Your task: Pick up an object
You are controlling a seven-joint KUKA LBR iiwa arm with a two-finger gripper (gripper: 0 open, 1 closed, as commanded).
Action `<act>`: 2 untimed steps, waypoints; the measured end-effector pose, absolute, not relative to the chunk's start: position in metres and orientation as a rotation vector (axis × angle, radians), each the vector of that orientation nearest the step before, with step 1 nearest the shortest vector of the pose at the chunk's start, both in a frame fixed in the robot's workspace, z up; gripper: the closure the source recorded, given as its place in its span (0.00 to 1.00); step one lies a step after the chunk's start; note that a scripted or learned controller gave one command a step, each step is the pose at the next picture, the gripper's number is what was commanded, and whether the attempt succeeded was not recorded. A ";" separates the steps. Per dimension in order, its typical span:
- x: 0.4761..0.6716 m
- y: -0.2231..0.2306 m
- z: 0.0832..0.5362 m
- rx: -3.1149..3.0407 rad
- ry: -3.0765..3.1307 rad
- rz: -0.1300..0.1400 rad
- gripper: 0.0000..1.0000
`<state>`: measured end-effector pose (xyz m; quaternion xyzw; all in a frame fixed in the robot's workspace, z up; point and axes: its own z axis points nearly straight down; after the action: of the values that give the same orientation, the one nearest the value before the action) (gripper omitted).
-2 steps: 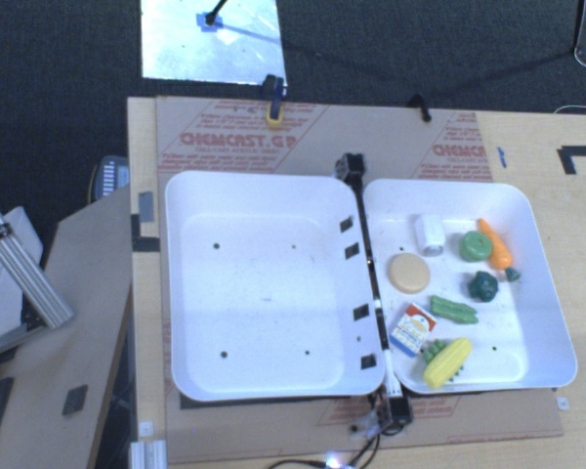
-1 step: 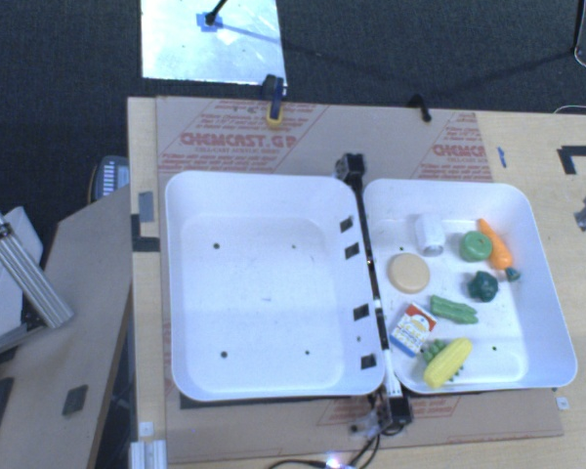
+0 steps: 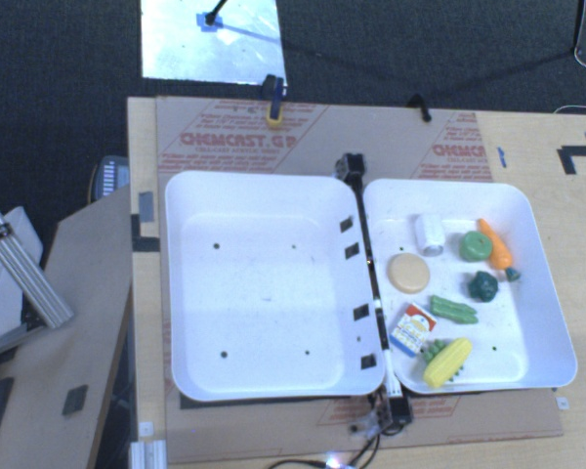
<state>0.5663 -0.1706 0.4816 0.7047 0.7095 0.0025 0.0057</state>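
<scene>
Corn cob (image 3: 446, 362) sits closest, down below the tan disc (image 3: 408, 273) in the right bin (image 3: 552, 301). Red-and-white box (image 3: 411, 329) and green pod (image 3: 453, 310) lie just below that disc. The white cylinder (image 3: 430, 233) is just above it, with the carrot (image 3: 495, 244) further to its right.

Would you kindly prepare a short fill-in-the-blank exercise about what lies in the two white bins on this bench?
1. All the toy foods lie in the shallow white bin on the camera view's ____ side.
2. The yellow plastic corn cob lies closest to that bin's ____ edge.
3. The orange plastic carrot touches a round ____ toy.
4. The white cylinder lies just above the round ____ disc.

Missing words: right; bottom; green; tan
</scene>
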 end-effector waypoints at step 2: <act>0.551 -0.194 0.396 2.224 2.227 -0.004 1.00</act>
<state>0.5514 -0.1935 0.3961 0.7066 0.7076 -0.0014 -0.0032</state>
